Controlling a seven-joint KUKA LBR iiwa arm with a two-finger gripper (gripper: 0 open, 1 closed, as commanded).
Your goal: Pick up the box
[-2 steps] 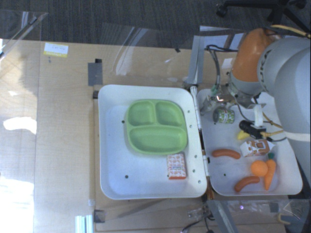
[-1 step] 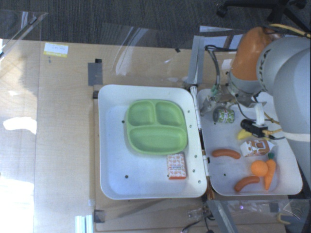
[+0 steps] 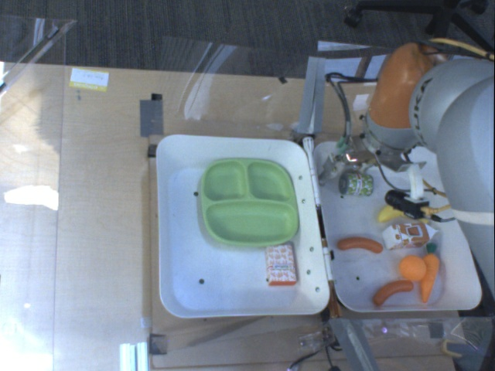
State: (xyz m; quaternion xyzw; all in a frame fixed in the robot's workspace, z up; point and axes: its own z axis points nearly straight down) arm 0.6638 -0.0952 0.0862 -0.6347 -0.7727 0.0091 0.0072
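Note:
A small flat box (image 3: 281, 265) with a red and white print lies in the left bin (image 3: 174, 284), just below the green plate and near the bin's right wall. My gripper (image 3: 341, 166) hangs over the far left corner of the right bin (image 3: 464, 284), well away from that box. It is right beside a green can (image 3: 358, 183) lying on its side. Nothing can be seen held in it. The grey arm with its orange band (image 3: 398, 83) comes in from the upper right.
A green divided plate (image 3: 249, 203) fills the middle of the left bin. The right bin holds two sausages (image 3: 360, 244) (image 3: 393, 291), an orange (image 3: 413, 268), a carrot (image 3: 429, 278) and a small brown and white carton (image 3: 408, 236).

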